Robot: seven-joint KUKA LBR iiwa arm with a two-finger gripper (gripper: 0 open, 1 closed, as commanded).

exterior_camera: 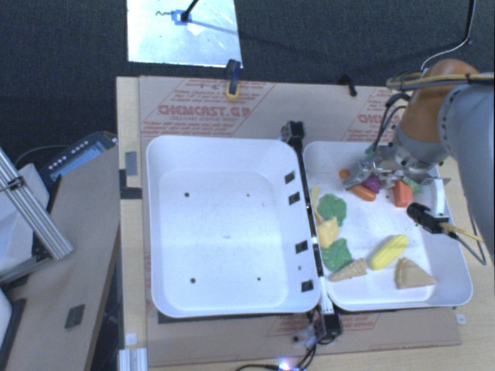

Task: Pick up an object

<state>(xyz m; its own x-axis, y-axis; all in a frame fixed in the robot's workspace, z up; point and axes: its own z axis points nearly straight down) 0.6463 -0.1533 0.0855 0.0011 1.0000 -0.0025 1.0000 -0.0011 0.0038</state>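
Over the right bin (pixel 456 288), my gripper (pixel 370 175) sits by a purple toy (pixel 373 183), probably light, hard and slick; its state I cannot tell.

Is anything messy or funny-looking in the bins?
Nothing looks spilled or broken. The toy food sits jumbled in the right bin: a corn cob, green pieces and an orange piece. The gripper is down among them.
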